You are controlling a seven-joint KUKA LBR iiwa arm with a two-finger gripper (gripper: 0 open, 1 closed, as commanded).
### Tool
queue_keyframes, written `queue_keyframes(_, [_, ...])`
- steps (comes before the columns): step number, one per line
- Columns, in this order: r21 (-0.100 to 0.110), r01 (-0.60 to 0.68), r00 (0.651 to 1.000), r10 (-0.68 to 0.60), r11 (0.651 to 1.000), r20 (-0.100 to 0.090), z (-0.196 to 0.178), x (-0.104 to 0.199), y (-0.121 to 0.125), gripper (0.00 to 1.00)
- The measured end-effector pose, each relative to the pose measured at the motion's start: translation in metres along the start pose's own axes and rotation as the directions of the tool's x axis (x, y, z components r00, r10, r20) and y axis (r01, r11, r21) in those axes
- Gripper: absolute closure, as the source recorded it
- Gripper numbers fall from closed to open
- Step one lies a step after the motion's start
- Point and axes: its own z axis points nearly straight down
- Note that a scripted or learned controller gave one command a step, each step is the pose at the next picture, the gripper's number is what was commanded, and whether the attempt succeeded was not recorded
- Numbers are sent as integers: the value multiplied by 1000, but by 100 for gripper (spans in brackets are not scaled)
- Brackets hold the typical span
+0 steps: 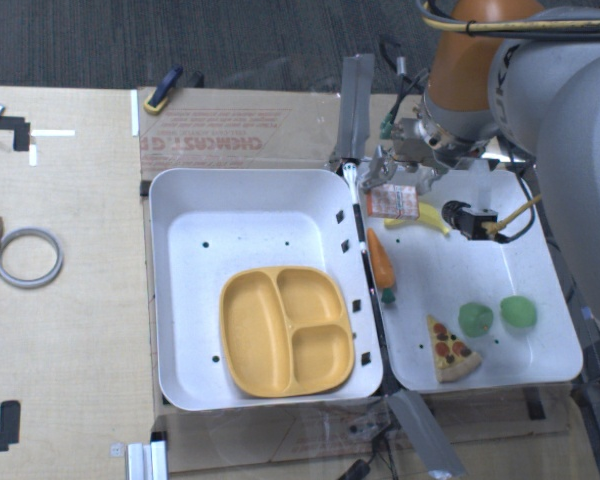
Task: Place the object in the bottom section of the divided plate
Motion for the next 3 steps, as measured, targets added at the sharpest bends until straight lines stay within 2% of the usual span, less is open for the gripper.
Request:
queue_keyframes(1, [2,-98,995,98,995,-2,0,75,-29,100])
queue_keyframes(2, [-3,-81,997,81,997,-2,98,171,-6,100])
queue_keyframes(3, [-3,-81,997,81,997,-1,98,170,-6,0])
